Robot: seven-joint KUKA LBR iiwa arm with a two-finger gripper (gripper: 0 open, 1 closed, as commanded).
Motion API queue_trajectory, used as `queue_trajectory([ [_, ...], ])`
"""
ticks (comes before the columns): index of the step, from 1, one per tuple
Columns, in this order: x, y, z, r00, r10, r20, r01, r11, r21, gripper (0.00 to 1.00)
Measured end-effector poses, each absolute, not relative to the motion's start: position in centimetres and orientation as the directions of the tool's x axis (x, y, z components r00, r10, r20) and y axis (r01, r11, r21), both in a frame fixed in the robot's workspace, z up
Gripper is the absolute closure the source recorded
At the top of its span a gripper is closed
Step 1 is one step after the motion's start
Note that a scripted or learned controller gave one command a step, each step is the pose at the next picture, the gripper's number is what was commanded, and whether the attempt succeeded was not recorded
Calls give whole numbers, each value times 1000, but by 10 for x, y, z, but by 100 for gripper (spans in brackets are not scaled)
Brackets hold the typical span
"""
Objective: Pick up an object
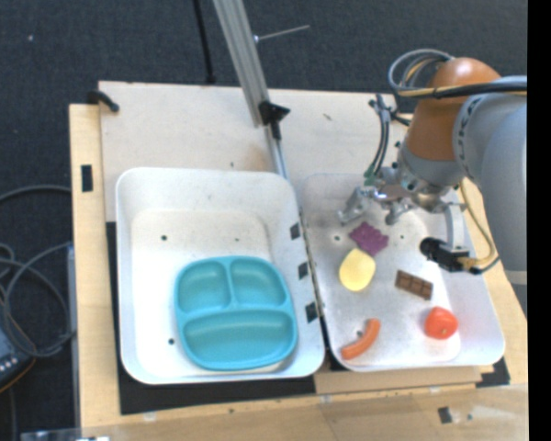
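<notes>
In the right bin [477,338], the purple piece [369,239], yellow lump [356,270], brown bar [413,285], red ball [441,322] and orange sausage [361,338] lie apart, with open gaps between. The blue tray [234,312] fills the left bin's [147,200] near half; its far half is open.

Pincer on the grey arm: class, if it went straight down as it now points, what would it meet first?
Probably the purple block, just below the pincer in the right white bin; depth is unclear, so perhaps bare floor.

tray [234,315] in left bin [138,200], food right
</notes>
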State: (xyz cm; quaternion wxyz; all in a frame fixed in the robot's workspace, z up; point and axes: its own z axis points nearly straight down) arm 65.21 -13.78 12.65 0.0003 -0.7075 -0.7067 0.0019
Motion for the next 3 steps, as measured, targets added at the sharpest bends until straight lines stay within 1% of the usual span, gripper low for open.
queue_trajectory([
  [1,652,-139,100,2,1000,-2,1000,-2,-1,0],
  [2,653,-140,113,5,1000,-3,1000,-5,4,100],
  [3,662,-141,161,-2,1000,-2,1000,2,7,100],
])
